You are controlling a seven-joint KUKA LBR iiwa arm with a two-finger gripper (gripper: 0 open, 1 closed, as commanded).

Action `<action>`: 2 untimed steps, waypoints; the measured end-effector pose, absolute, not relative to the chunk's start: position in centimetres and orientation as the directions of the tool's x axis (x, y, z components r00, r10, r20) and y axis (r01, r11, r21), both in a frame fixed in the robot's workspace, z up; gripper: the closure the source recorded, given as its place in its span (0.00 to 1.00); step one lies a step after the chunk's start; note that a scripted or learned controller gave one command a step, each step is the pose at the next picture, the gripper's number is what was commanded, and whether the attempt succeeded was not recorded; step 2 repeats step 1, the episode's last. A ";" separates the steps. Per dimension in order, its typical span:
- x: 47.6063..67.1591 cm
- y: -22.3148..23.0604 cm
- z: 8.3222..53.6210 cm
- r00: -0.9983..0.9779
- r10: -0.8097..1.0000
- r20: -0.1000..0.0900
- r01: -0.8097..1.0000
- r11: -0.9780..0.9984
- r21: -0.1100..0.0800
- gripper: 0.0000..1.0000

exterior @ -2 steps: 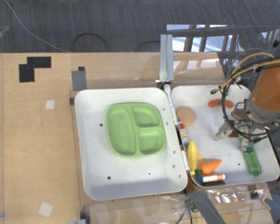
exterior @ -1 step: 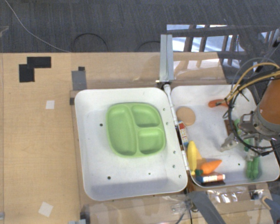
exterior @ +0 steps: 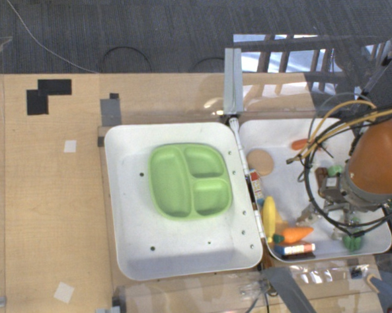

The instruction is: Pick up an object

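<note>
From my feed I see two white bins side by side: the left bin [exterior: 132, 255] carries a green divided plate [exterior: 187, 181], lying flat near its middle, and the right bin [exterior: 274, 133] holds the clutter. Along the right bin's left wall lies a yellow banana [exterior: 270, 217], long axis running up and down the view; just below it an orange carrot [exterior: 295, 234] lies nearly crosswise, thick end toward the right, and beneath that a small tube [exterior: 298, 249] with red and white bands lies crosswise too. A tan round disc [exterior: 260, 162] sits higher up, an orange piece [exterior: 300, 143] beyond it. The gripper [exterior: 332, 210] hangs over the bin's right half amid looping cables [exterior: 314, 145] — whether it is closed I cannot tell. A green piece [exterior: 352, 243] lies near the lower right corner.
</note>
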State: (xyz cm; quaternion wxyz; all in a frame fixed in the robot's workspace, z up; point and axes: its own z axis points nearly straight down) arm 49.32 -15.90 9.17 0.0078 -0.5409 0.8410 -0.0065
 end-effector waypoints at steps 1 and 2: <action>52.9 -20.0 11.0 -0.222 -0.975 -0.001 -0.975 0.222 -0.008 0.00; 52.9 -20.0 11.0 -0.222 -0.975 -0.001 -0.975 0.222 -0.008 0.00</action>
